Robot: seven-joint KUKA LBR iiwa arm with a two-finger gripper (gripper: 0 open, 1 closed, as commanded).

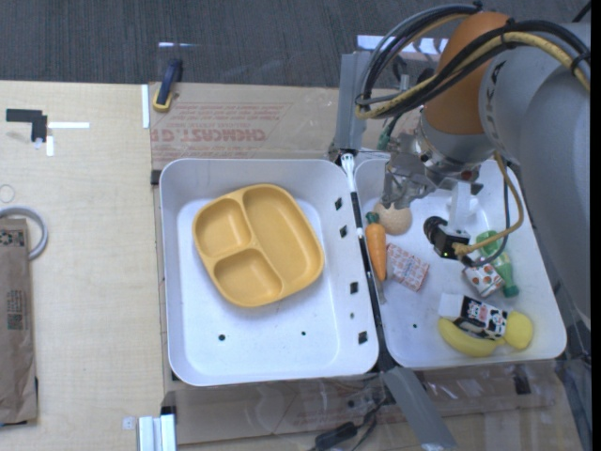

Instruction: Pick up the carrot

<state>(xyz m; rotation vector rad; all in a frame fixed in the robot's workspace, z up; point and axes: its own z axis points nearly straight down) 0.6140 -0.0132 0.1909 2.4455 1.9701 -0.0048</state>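
Note:
The carrot (377, 249) is orange with a green top and lies along the left wall of the right bin (540, 280), pointing toward the near side. My gripper (398, 195) hangs just above and to the right of the carrot's green end, over a beige rounded object (397, 220). The carrot lies apart from the gripper, on the bin floor.
A yellow divided plate (257, 243) lies in the left bin (188, 336). The right bin also holds a pink patterned block (407, 266), a banana (474, 338), a black-and-white toy (484, 316), a small carton (482, 278) and green pieces (503, 269).

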